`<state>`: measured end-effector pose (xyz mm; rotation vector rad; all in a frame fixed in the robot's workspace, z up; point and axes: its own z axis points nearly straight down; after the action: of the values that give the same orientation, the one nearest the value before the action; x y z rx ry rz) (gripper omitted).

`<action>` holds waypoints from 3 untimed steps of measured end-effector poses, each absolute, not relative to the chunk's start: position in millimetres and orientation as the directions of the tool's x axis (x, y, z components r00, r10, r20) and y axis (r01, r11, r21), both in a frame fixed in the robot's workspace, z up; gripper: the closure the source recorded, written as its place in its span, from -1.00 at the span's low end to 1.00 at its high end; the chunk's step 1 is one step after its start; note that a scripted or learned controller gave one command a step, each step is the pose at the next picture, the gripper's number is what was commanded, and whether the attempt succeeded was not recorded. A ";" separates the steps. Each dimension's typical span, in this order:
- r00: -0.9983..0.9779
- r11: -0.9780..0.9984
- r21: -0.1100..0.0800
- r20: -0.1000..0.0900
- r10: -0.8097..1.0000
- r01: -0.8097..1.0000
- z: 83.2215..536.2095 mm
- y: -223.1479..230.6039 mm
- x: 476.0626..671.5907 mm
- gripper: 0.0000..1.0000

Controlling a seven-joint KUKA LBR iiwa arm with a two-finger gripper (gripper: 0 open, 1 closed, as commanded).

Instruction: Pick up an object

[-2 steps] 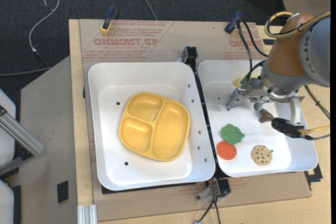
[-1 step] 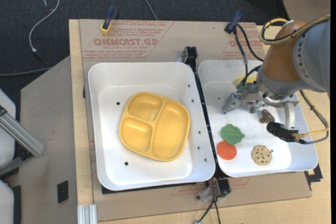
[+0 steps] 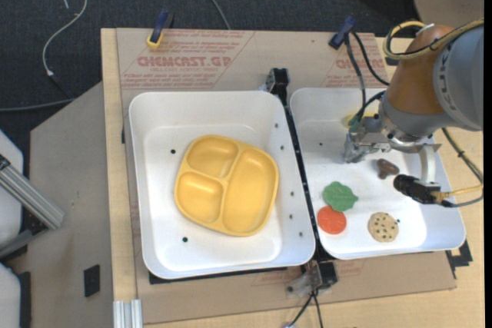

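My gripper [image 3: 355, 150] reaches down into the right bin [image 3: 323, 115], near its middle, under the grey arm with the orange band. A small brown piece [image 3: 387, 165] lies just right of the gripper. A green leafy piece [image 3: 339, 196] sits in front of it, with a red-orange disc [image 3: 332, 221] below that and a cookie [image 3: 382, 226] to the right. Nothing shows between the fingers.
The left bin [image 3: 146, 127] holds a yellow divided plate [image 3: 227, 184]. A black cable connector [image 3: 415, 188] hangs off the wrist over the right bin. Blue clamps [image 3: 159, 27] hold the cardboard base at the back.
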<state>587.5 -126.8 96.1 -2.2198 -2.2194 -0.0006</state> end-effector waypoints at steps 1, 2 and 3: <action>-0.001 0.001 0.003 -0.001 1.000 1.000 159.5 -126.7 587.1 1.00; -0.002 0.002 0.004 -0.001 1.000 1.000 214.4 -121.8 579.0 1.00; -0.002 0.002 0.006 -0.001 1.000 1.000 276.3 -125.2 575.1 1.00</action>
<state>575.1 -125.2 276.3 -2.2231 -2.2265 -0.0048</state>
